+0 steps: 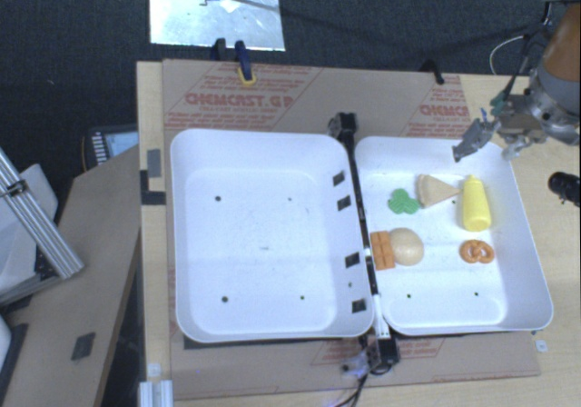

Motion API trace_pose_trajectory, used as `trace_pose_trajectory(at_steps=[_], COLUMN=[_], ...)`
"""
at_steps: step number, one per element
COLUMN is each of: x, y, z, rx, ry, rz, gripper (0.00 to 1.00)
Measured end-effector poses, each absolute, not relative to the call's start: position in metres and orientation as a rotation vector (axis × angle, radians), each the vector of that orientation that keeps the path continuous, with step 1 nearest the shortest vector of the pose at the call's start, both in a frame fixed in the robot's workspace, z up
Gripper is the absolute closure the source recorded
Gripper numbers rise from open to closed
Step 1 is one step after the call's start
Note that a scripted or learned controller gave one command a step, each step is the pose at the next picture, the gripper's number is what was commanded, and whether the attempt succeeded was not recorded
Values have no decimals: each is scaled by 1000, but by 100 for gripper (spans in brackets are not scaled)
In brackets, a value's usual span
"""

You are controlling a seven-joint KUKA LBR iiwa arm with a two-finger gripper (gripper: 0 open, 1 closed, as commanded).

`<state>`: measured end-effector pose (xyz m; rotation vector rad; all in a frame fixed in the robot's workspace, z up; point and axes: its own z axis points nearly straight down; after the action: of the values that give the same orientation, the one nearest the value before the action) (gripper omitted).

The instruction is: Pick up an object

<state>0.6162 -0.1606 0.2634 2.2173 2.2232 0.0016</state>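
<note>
Hovering spread apart, the fingers [495,139] hang above the yellow bottle [475,203].

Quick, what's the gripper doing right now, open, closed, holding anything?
Gripper: open, holding nothing, hanging over the far edge of the right bin, above the yellow bottle and wedge.

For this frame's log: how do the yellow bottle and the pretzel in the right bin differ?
Colour: the yellow bottle is plain bright yellow; the pretzel is orange-brown.
Shape: the bottle is a solid elongated form lying on its side; the pretzel is a looped ring with holes.
Size: the bottle looks clearly longer than the pretzel.
Position: the bottle lies nearer the gripper; the pretzel lies below it in the view.
Both rest in the right bin, untouched.
</note>
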Motion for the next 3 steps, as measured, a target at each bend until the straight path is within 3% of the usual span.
trace_pose_trajectory(at_steps=[1,2,3], x=[609,609,535], y=[-67,-73,-79], z=[352,357,311], rx=[2201,2209,2226], ry=[2232,2226,2224], rz=[16,7,-6], gripper=[0,100,100])
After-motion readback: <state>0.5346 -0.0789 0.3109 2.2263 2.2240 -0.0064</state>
